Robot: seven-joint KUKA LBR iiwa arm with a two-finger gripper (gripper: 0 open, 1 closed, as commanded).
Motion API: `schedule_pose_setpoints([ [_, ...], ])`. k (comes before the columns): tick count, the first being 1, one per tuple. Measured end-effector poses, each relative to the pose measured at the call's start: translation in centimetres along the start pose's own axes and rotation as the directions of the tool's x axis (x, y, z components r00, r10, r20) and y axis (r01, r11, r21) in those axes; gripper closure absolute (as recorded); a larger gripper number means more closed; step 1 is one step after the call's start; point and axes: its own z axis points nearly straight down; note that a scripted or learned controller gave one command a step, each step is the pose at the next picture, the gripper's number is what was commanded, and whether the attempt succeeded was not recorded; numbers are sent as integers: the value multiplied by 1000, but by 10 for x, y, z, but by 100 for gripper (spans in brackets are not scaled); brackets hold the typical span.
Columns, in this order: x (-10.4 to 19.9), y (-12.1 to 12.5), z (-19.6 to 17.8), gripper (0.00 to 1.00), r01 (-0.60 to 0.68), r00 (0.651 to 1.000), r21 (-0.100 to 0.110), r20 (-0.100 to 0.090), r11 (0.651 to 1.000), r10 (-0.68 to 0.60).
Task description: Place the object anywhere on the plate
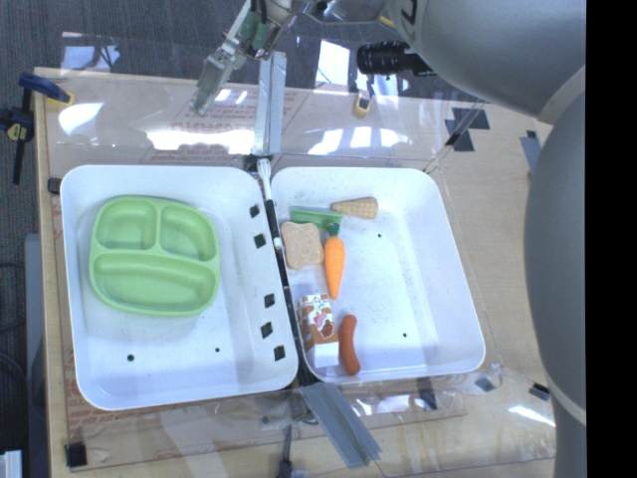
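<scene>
Fingers [214, 80] — whether spread or closed we cannot tell — hover beyond the bins' far edge, the carrot [334, 265] lying lengthwise nearer us, rightward of the green plate [152, 255].

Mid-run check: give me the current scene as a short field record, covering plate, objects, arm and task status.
plate: green plate, three compartments, in the left bin, nothing on it
right bin contents: bread slice, carrot, sausage, small printed box, waffle cone, green piece
object grouping: all near the right bin's left wall
arm: raised at upper right, above the bench
task status: not yet done
</scene>
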Motion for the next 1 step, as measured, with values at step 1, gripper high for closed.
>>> schedule_pose_setpoints([
  [1, 0, 0, 0, 0, 0, 1000, 0, 0, 1000, 0],
])
